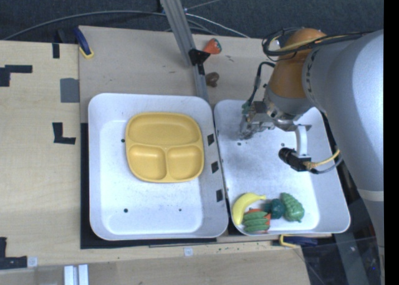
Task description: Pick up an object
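Two white bins sit side by side: the left bin [103,215] carries one yellow divided plate [165,146], and the right bin [324,215] has four toys bunched at its near edge: one banana [244,204], one carrot-like piece [255,220], one teal piece [275,207], one green leafy vegetable [292,207]. Up top, the gripper [248,129] hangs over bare floor, well apart from them, nothing between its fingers; how wide they stand is beyond telling.

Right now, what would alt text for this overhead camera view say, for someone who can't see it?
A grey robot arm reaches from the right, its gripper over the upper part of the right white bin. At that bin's lower edge lie a banana and other toy foods; the left bin holds a yellow divided plate.
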Controlling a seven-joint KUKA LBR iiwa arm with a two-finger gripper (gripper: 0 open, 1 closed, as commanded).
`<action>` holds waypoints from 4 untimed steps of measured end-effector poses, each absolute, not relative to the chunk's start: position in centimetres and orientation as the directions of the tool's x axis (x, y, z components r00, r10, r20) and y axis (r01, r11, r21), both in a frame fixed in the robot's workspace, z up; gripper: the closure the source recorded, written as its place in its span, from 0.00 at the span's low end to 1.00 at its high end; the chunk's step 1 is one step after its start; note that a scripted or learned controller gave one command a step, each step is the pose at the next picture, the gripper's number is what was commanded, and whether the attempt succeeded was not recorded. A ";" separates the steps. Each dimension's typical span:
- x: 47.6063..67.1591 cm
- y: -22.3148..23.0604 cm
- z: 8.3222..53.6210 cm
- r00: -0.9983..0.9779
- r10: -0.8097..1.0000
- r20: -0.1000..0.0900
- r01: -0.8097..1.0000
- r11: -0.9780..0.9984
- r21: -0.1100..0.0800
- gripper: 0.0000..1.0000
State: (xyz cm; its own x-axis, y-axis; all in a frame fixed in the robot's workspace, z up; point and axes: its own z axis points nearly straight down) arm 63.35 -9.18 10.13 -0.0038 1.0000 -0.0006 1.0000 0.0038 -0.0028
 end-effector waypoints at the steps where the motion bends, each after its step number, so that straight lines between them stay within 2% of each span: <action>1: 63.5 -9.1 16.5 -0.002 1.000 -0.001 1.000 0.002 0.005 1.00; 2: 64.6 -9.1 22.0 -0.002 1.000 -0.001 1.000 0.002 0.005 1.00; 3: 64.7 -9.0 22.8 -0.002 1.000 0.000 1.000 0.002 0.000 1.00; 4: 64.9 -3.6 23.8 -0.007 1.000 0.002 1.000 0.007 0.000 1.00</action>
